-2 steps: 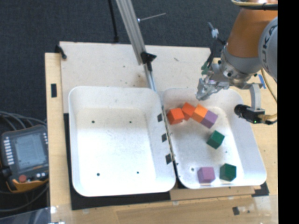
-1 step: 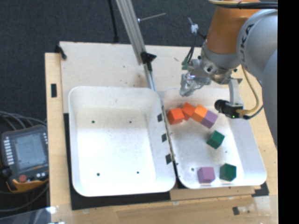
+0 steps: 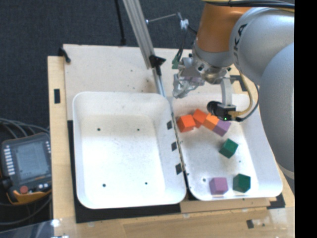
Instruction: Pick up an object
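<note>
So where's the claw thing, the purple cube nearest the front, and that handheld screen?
gripper [image 3: 182, 89], camera view, between its fingertips
purple cube [image 3: 218, 185], camera view, top face
handheld screen [image 3: 28, 159], camera view, display middle

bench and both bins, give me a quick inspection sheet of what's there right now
surface: wooden bench bearing a left bin and a right bin, both white and speckled
job's things: in the right bin, three orange blocks clustered with a purple block; a green block apart; a purple block and a green block near the front rim
clutter: nothing seen
grippers: tool above the right bin's far end, holding nothing visible
cables: black cable looping off the wrist
surroundings: metal pole; handheld control unit on the dark floor
</note>
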`<state>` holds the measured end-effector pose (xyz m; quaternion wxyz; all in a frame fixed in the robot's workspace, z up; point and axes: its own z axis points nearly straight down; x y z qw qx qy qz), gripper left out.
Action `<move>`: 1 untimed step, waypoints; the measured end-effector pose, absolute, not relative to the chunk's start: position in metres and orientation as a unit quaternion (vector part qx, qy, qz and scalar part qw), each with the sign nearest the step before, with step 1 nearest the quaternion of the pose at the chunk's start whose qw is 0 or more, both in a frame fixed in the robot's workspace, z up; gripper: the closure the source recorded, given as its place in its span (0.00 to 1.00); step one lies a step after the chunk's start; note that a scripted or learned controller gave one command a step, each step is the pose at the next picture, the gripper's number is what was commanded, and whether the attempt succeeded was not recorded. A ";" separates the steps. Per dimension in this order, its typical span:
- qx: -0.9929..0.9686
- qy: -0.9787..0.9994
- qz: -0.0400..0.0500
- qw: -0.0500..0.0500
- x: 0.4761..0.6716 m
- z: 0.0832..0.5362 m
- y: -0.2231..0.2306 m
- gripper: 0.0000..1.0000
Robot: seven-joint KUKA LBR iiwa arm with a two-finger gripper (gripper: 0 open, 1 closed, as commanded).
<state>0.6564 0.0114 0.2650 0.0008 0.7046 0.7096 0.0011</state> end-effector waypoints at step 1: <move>0.705 0.710 0.002 0.001 0.657 0.263 0.066 1.00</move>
